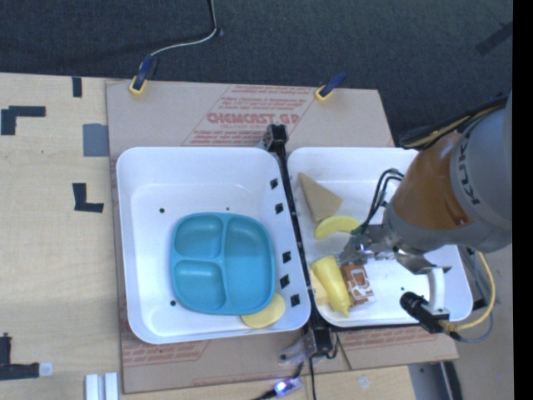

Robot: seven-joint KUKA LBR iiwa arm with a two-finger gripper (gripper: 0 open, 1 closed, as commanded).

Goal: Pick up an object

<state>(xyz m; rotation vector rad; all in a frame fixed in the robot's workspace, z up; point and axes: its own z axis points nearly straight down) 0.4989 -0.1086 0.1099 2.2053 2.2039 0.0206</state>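
On the desk, my tool (360, 255) hangs in the right bin (379, 161), just right of the yellow banana (331, 283); its state I cannot tell.

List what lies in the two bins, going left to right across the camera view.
Blue divided plate → pale yellow piece by the plate's near edge → yellow banana-like toy → brown packet → gripper.
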